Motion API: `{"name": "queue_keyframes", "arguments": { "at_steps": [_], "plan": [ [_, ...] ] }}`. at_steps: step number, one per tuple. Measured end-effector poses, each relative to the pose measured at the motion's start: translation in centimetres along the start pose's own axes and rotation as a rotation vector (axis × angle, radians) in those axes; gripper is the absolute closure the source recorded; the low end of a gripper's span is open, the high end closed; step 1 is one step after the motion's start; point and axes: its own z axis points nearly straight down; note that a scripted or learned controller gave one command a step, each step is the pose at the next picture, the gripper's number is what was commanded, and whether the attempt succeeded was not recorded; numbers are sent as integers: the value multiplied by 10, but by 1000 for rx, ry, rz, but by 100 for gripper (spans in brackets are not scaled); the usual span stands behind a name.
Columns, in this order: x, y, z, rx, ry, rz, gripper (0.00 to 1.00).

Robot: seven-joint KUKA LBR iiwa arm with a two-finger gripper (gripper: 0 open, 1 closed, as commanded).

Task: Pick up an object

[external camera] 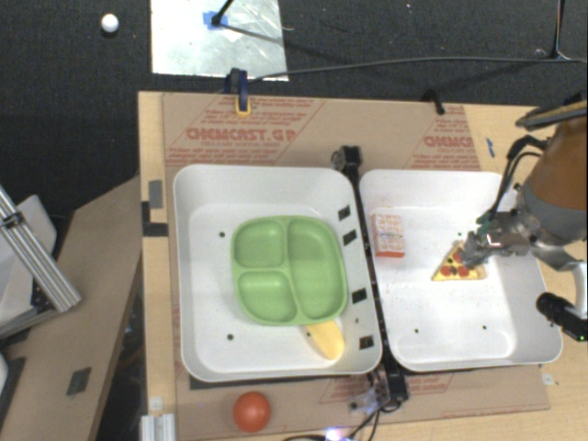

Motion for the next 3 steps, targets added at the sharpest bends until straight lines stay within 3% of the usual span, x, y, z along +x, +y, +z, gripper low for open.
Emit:
{"name": "queue_keyframes", "arguments": {
  "at_steps": [3],
  "plan": [
    [146,8,-20,2,1,-1,100]
  ]
}}
